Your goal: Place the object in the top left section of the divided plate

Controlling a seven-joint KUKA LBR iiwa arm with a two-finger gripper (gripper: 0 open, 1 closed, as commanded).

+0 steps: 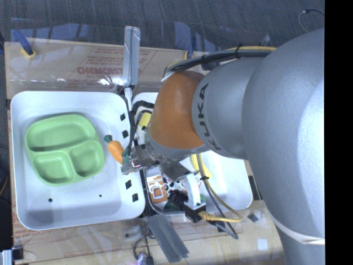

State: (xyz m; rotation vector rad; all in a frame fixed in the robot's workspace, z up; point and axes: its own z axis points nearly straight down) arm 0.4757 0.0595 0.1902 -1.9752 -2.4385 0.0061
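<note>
Gripper (130,160) is tucked under the wrist, so whether it's open or closed, honestly can't tell, and I wouldn't call it a hold. Right beside it is the toy carrot (115,150), at the right side of the left bin (66,208), just off the green divided plate (65,148). Its long axis runs diagonally, with the green leafy end up-left toward the plate and the orange tip down-right toward the gripper. My worry is that if the grip is only on that tapered tip, the carrot could swivel or slip out mid-carry. It might then land in a near compartment, or on a ridge, instead of top left.
</note>
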